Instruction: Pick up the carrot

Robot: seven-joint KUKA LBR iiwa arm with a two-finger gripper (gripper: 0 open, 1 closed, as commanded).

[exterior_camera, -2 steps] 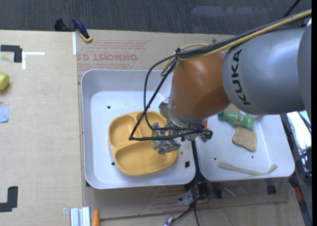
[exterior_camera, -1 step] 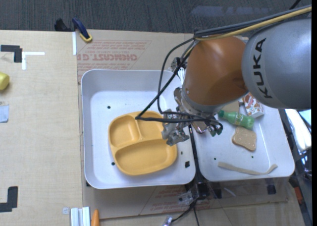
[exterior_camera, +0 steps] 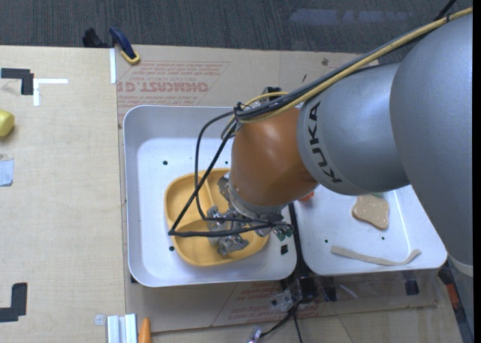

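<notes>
- One arm (exterior_camera: 353,131) in from the right, grey with its orange band, and it's parked low over the left of two white bins.
- Left bin (exterior_camera: 143,183): one yellow dish (exterior_camera: 184,198) lies on the floor, toward the middle.
- The end effector (exterior_camera: 233,240) is down over the dish's near-right part, metal parts showing just above the yellow surface. Apart or together? I cannot tell from here, the wrist covers it, and nothing is visibly clamped.
- Black cables (exterior_camera: 199,176) loop off the wrist and drape across the dish.
- The carrot (exterior_camera: 304,197): one small red-orange sliver peeks out from under the orange band, right at the wall between the bins. That may be it, but too little shows to be sure.
- Right bin (exterior_camera: 421,206): two things. One tan flat piece (exterior_camera: 372,211) near the middle, and one long pale strip (exterior_camera: 376,257) lying along the near side, well apart from the end effector.
- Out on the tabletop (exterior_camera: 60,221), one yellow lump (exterior_camera: 4,123) sits at the far left edge.
</notes>
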